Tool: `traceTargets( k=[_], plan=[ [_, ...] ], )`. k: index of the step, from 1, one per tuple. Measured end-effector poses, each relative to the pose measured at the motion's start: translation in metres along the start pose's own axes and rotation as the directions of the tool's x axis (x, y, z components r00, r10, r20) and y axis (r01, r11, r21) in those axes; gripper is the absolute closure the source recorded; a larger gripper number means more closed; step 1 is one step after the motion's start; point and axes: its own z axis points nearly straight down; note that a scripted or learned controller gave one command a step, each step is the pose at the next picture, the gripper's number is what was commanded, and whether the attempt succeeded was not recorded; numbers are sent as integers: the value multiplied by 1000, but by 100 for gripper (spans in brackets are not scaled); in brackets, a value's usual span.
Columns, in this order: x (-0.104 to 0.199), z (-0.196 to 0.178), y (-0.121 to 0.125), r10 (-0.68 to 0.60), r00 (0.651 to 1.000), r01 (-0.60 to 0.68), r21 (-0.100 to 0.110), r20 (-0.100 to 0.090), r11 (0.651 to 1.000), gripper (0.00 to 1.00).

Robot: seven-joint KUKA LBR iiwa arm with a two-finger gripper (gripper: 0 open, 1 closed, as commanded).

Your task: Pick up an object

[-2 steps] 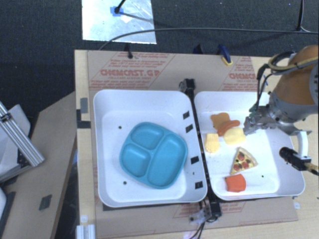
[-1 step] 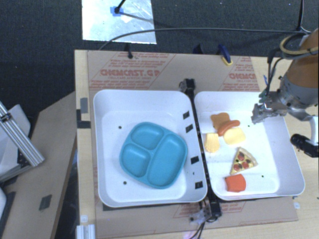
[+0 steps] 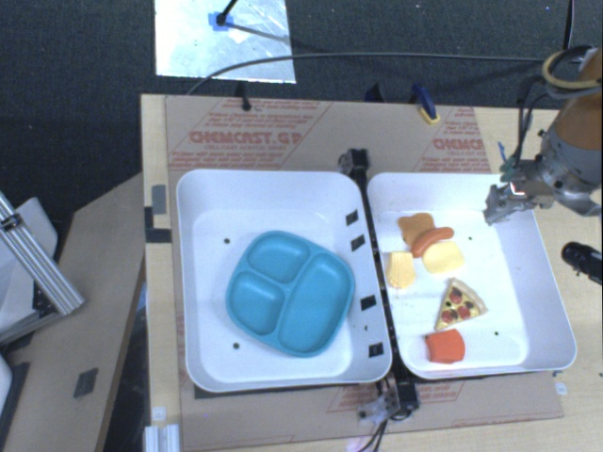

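Both white bins, the left bin (image 3: 203,281) and the right bin (image 3: 546,290), look like smooth, slightly glossy plastic. The blue divided plate (image 3: 289,293) is smooth matt plastic. The toy foods, among them the pizza slice (image 3: 460,303) and the red piece (image 3: 446,347), look matt, rubbery plastic. The brown sheet (image 3: 283,135) beneath resembles printed paper-faced board. Far left, a crinkled sheet (image 3: 221,26) shines like foil.

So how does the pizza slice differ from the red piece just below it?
The pizza slice is a tan triangle with red dots; the red piece is a plain orange-red rounded block. The pizza slice lies nearer the bin's middle, the red piece nearer its front wall. Both lie loose in the right bin, apart from the pincer.
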Motion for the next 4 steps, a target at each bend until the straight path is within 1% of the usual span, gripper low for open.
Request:
traceTargets(
  k=[1,3,4],
  plan=[
    [56,14,11,-4,1000,4,3,-3,1000,100],
    [169,27,6,-4,1000,4,4,-3,1000,100],
    [228,17,18,-4,1000,4,2,-4,1000,100]
  ],
)
